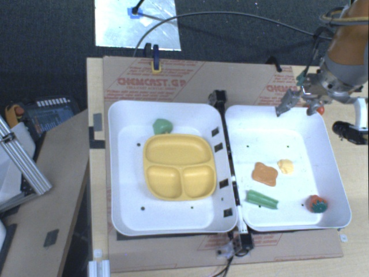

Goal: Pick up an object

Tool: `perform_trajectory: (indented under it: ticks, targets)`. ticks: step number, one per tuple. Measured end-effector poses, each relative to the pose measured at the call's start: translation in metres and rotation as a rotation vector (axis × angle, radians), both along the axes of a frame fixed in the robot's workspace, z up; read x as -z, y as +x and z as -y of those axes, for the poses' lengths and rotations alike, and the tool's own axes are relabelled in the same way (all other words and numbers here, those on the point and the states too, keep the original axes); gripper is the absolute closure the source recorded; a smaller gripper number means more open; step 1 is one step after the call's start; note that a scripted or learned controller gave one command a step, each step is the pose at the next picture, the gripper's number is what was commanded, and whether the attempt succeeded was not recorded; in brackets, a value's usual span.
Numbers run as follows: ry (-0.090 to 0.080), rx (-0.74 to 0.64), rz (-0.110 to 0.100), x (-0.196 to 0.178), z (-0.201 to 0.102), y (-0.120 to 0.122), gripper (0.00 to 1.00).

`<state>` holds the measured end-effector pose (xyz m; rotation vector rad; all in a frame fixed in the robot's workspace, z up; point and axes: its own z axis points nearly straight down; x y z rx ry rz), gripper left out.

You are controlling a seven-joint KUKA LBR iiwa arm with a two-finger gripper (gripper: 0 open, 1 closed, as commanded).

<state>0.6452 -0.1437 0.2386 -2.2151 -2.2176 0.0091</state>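
The right bin (323, 154) holds an orange-brown piece (264, 174), a small pale yellow piece (285, 166), a green bean-like piece (262, 199) and a red and green piece (316, 203) near its front right corner. A green lump (162, 126) lies in the left bin (124, 154) just behind the yellow divided plate (177, 166). My gripper (300, 104) hangs over the right bin's back right corner, well above and behind the objects. Its two fingers stand apart with nothing between them, so it is open.
A black divider with clips (226, 154) runs between the bins. Cardboard (173, 79) lies under both. A cable arcs over the back of the bench. A metal sheet (135, 16) lies behind, and a side table with a device (49, 114) stands at left.
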Motion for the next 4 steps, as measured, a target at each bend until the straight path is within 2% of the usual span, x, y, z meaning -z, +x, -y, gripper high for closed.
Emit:
perform_trajectory:
  ticks: [1,4]
  targets:
    - [-0.002,-0.002,0.011,-0.007,0.000,0.002,0.00]
    - [-0.001,-0.002,0.007,0.154,-0.010,0.005,0.00]
